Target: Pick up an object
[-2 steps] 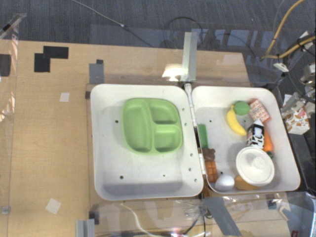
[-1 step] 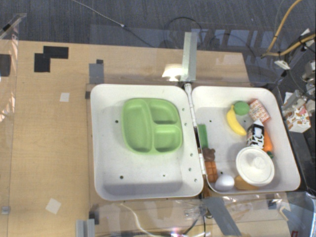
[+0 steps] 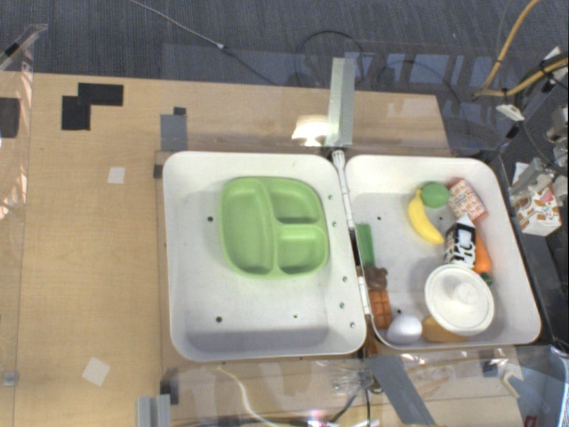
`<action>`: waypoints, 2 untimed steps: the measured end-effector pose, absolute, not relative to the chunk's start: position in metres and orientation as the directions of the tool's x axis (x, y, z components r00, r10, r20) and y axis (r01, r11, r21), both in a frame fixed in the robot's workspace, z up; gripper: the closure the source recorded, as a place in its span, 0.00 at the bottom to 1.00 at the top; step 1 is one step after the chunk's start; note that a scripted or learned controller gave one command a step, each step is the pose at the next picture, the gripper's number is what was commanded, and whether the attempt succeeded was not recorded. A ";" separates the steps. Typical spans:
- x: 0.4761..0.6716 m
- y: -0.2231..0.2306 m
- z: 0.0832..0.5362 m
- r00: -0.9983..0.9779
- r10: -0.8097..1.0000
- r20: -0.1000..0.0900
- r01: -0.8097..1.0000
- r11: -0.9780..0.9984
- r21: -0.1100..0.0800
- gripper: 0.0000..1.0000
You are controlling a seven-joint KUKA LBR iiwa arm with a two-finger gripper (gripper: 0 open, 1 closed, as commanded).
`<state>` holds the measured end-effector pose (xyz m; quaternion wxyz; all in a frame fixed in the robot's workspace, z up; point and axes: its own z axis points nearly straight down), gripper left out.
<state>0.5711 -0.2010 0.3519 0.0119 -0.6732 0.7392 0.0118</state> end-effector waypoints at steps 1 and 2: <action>0.573 -0.201 0.360 -0.099 -0.994 -0.038 -0.995 0.099 0.001 1.00; 0.574 -0.201 0.368 -0.104 -0.994 -0.043 -0.995 0.104 0.002 1.00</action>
